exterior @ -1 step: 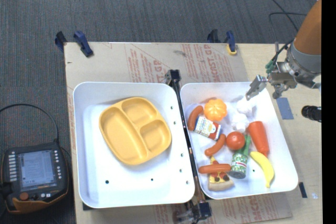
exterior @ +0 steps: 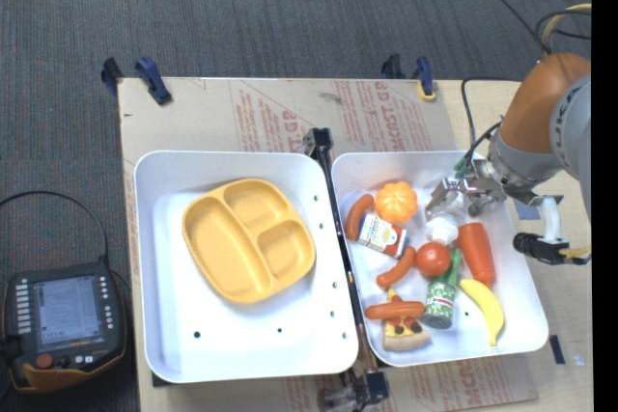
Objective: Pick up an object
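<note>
From my screen I see the arm reaching in from the right, its orange band above the wrist, with the gripper hanging over the far part of the right bin. The fingers look spread somewhat apart with nothing between them (though the metal parts blur together and I cannot judge how wide).

Just below the gripper lies a small white piece, with a red tomato on its near side. To the right of those sits an orange carrot, and nearer still a yellow banana curves along the right side of the bin. A green bottle lies between the tomato and the banana. To the left of the gripper I see a small orange pumpkin, and next to it a red sausage and a red-and-white packet. Another sausage lies slantwise in the middle, a hot dog sits nearer, and a pizza slice rests at the near edge.

The left bin holds a yellow divided plate. Both bins sit on a cardboard-covered worktop, clamped at the far edge with blue clamps. A control pendant lies on the floor at the near left.
</note>
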`<control>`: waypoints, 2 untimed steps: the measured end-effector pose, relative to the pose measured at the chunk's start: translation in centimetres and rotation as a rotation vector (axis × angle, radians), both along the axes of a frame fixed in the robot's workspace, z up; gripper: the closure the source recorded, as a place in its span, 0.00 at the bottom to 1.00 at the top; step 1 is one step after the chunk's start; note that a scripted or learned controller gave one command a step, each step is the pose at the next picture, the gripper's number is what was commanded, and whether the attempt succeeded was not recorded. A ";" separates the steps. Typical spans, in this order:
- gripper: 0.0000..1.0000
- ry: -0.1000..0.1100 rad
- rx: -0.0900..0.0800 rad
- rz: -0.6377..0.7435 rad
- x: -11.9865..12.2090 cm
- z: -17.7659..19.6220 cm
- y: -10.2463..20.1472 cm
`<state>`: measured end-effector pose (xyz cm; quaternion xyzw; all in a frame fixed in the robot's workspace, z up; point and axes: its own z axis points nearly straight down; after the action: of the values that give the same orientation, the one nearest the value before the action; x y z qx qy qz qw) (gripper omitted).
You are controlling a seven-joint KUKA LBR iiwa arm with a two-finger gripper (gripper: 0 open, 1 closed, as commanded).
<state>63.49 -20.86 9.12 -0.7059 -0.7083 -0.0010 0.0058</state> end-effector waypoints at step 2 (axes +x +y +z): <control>0.00 -0.003 -0.008 -0.003 -5.7 -0.4 10.5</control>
<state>57.77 -10.35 8.70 -0.7072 -0.7070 0.0007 0.0020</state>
